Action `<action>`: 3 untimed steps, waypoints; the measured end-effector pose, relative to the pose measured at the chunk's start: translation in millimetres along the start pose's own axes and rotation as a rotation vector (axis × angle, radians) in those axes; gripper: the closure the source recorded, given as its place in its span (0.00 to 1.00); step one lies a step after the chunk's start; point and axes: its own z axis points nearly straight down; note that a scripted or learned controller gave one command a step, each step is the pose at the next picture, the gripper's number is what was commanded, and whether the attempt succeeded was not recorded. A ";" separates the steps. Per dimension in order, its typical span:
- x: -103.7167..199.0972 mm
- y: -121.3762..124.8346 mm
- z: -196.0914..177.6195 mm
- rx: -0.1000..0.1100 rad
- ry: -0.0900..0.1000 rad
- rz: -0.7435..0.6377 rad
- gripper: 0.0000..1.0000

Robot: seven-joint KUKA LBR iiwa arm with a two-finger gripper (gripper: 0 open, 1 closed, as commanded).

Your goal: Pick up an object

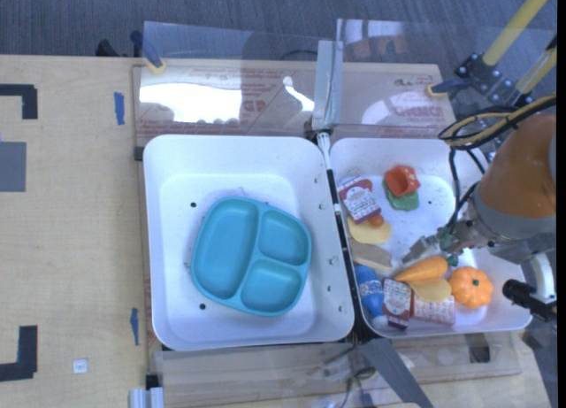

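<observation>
The right bin (433, 160) holds several toy foods. An orange carrot (423, 269) lies in its middle, with a small orange pumpkin (471, 287) to its right and a pale yellow piece (432, 290) just below. A red packet (358, 198) and a red pepper on a green base (401, 184) lie further back. My gripper (442, 245) is low in this bin, directly above the carrot's right end and left of the grey-orange arm (522, 189). I cannot see whether it touches the carrot.
The left bin (168, 176) carries a blue divided plate (251, 256). At the right bin's front lie a red-white packet (397, 301), a blue item (370, 296) and a yellow wedge (370, 232). Black cables (478, 127) loop beside the arm.
</observation>
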 end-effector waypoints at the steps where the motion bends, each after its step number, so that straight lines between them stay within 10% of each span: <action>1: 33.4 -20.5 7.2 -0.002 -0.002 -0.315 0.00; 2: 34.2 -24.2 7.5 0.000 0.003 -0.107 0.00; 3: 32.7 -21.6 -1.2 -0.006 -0.001 -0.105 1.00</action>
